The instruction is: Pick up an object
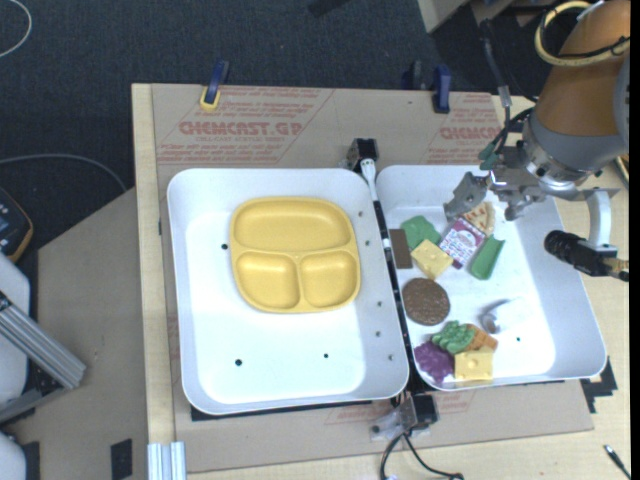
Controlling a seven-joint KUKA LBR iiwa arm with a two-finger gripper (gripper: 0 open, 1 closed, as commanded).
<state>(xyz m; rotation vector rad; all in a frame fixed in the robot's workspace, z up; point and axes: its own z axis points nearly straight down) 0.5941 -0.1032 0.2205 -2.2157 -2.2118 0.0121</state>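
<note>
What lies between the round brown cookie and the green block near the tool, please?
In the camera view, a yellow cheese-like wedge and a purple-and-white packet lie between the round brown cookie and the green block.

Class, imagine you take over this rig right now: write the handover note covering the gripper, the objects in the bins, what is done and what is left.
Gripper: over the upper part of the right bin, above the toy food; nothing visibly held.
Objects: yellow divided tray in the left bin; in the right bin a purple-white packet, green piece, yellow cheese block, brown cookie and a small pile near the front.
Done: no pick visible.
Left: grasp one object and lift it.
</note>
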